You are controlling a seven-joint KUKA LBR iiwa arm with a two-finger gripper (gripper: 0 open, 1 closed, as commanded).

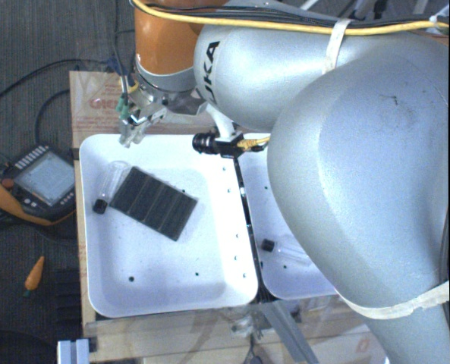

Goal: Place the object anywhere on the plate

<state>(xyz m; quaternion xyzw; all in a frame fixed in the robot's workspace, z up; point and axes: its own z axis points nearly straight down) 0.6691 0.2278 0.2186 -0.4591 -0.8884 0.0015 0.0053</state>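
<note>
My end effector (131,133) hovers over the far left corner of the left bin (103,279); I cannot tell its state, and I see nothing gripped in it. The clear tube (111,182) with a dark cap lies near the bin's left wall, just beside the dark ridged plate (155,202), its cap end off the plate. So I judge the placing not yet done. I count two bins, one plate, one tube here, and a second capped tube (285,250) in the right bin (300,283).

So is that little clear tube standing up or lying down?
Lying down. The clear tube rests flat on the left bin floor, black cap toward the bin's left wall, beside the dark plate.
</note>
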